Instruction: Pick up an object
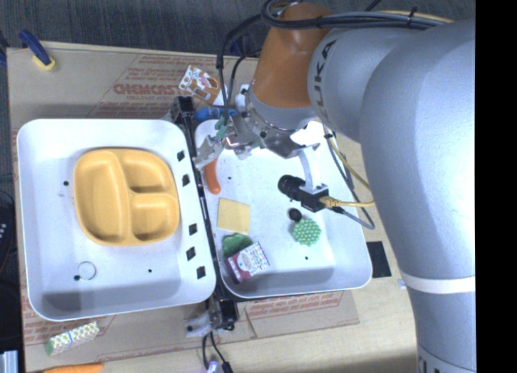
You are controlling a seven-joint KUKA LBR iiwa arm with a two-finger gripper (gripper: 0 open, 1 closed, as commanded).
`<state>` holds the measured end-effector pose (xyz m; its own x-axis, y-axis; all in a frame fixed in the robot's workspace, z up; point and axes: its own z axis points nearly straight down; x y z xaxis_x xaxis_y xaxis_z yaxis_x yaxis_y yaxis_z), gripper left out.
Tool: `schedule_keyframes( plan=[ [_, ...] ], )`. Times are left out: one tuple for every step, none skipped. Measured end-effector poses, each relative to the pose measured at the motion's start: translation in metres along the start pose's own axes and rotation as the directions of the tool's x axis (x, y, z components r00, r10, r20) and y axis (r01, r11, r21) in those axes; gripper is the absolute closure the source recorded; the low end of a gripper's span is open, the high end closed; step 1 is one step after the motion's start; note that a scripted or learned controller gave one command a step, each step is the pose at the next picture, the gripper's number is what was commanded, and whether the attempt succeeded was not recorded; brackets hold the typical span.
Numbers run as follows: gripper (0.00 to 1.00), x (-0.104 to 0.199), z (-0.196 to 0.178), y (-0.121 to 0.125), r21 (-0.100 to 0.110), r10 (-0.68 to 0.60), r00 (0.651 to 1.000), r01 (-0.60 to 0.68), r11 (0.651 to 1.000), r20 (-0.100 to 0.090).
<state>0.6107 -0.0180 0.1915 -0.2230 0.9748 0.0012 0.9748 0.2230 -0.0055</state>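
My gripper (pixel 208 150) hangs over the upper left corner of the right bin (pixel 349 260), close to the wall between the bins. Just below it lies a small orange carrot-shaped piece (pixel 212 178), near or touching the tip. I see nothing held. Further down the bin lie a yellow cheese-like square (pixel 234 215), a green piece (pixel 236 242) and a maroon packet (pixel 250 261). A green knobbly ball (pixel 305 232) rests to the right, with a small dark thing (pixel 295 215) just above it.
The left bin (pixel 32 226) holds a yellow divided tray (pixel 125 195) and a small clear ring (pixel 86 270). On the bench lie a printed packet (pixel 198 82) behind the bins and a wrapped packet (pixel 73 337) in front. The big grey arm covers the right side.
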Motion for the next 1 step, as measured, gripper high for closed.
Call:
schedule_keyframes(
  plan=[
    [0.00,-0.0028,0.0000,-0.0118,0.000,-0.119,0.993,0.119,0.993,0.000]
  ],
)
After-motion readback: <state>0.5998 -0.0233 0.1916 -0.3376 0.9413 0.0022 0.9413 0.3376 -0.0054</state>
